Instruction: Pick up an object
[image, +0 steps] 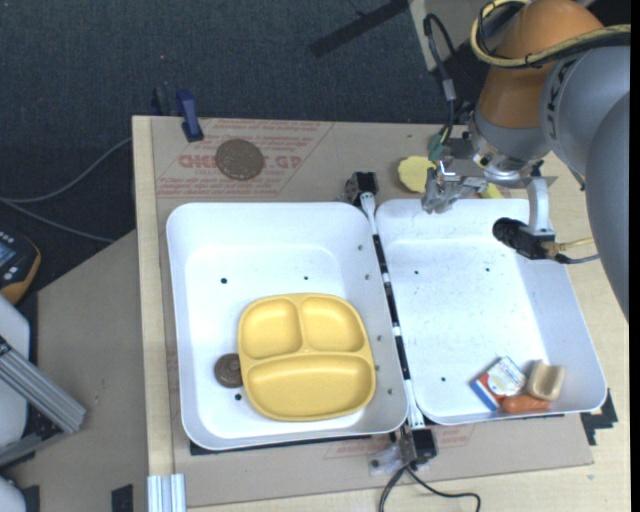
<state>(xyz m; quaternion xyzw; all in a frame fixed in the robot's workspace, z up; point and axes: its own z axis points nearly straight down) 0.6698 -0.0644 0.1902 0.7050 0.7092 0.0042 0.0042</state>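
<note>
yellow tray (303, 356) in left bin (190, 300)

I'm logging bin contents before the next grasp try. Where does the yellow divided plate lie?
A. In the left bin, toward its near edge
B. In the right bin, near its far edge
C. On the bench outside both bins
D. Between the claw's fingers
A: the yellow divided plate lies flat in the left bin, toward its near edge, far from the claw.

We see two white bins (190, 300), a yellow divided plate (303, 355), a brown disc (229, 371), and an orange-banded grey arm (560, 70).
</note>
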